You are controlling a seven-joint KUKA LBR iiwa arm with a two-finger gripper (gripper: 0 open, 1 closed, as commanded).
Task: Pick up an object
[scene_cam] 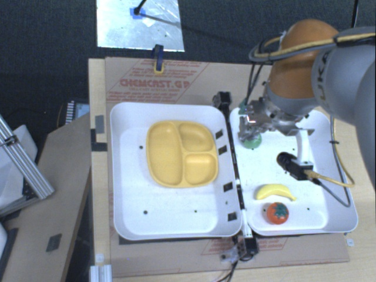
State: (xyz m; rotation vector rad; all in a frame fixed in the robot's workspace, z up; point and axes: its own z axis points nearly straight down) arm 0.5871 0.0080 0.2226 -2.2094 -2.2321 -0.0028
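Right white bin (329,216): green object (252,140) right at the jaws, their spread indiscernible; banana (274,191), red fruit (278,212) well apart.

The hand (251,135) hangs over the right bin (329,216), well above the banana (274,192) and tomato (278,212).

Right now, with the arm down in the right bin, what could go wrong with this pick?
The gripper sits on a small green object close to the right bin's inner wall, so the grasp could slip or clip that wall. The banana and tomato lie far from it.
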